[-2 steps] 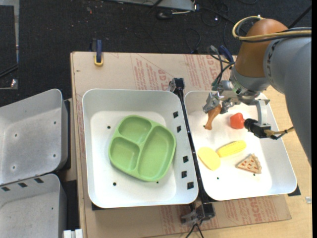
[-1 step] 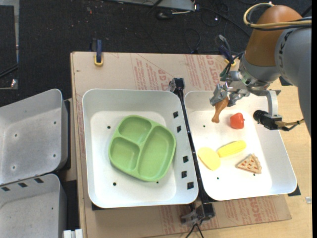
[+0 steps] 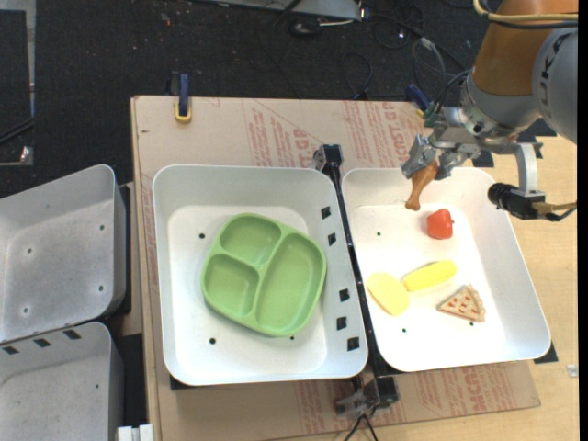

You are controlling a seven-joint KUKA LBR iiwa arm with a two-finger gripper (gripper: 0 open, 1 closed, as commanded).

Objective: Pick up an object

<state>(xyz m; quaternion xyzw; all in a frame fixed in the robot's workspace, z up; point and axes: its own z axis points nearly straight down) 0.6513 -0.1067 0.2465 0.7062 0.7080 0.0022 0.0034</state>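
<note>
One brown stick-like object hangs between the closed fingers of the gripper, lifted over the far edge of the right bin, clear of the floor. Below lie a red piece, two yellow pieces and a pizza slice; the green plate fills the left bin.

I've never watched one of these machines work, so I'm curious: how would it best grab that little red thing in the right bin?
Probably straight down from above. The red piece sits alone on the right bin's floor, clear of the yellow pieces and the pizza-slice toy. It looks small and rounded, so the claw would likely close across its middle, one finger on each side.
</note>
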